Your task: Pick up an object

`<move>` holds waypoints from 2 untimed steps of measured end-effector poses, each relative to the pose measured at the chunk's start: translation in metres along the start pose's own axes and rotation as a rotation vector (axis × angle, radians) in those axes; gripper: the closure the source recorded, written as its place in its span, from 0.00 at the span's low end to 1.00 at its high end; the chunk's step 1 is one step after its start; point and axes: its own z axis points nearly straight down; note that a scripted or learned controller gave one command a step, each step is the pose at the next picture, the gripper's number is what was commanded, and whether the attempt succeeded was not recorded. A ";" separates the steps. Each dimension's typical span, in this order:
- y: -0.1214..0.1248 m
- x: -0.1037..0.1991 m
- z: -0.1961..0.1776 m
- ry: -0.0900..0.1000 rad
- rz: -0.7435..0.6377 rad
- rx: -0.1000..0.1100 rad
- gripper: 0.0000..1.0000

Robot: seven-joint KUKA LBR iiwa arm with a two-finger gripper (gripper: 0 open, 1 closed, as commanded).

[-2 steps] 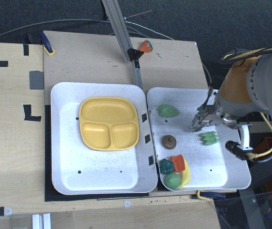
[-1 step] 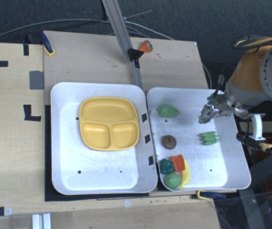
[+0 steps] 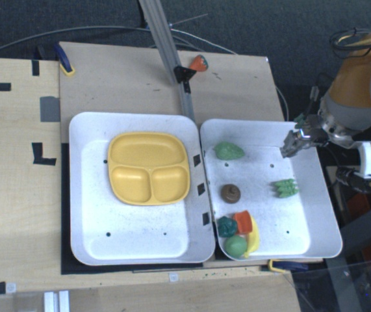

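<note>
The right bin [image 3: 315, 194] holds a pale green lump [image 3: 229, 151] at its back left, a brown round piece [image 3: 230, 192] in the middle and a small green toy [image 3: 285, 187] to the right. A cluster sits at the front left corner: a teal piece [image 3: 226, 226], an orange block [image 3: 243, 221], a green ball [image 3: 236, 245] and a yellow banana shape [image 3: 253, 238]. My gripper [image 3: 292, 144] hangs over the bin's back right corner, above and behind the small green toy, with nothing seen between its fingers.
The left bin [image 3: 88, 194] carries a yellow divided plate [image 3: 149, 168]. A grey pole [image 3: 161, 31] slants over the bench behind the bins, with an orange-tipped clamp [image 3: 197, 64] beside it. The arm's grey and orange body [image 3: 351, 90] stands at the right edge.
</note>
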 end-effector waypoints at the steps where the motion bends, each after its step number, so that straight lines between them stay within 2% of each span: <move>1: 0.022 0.050 -0.007 0.003 -0.005 0.003 1.00; 2: 0.030 0.104 -0.019 0.004 -0.005 0.004 1.00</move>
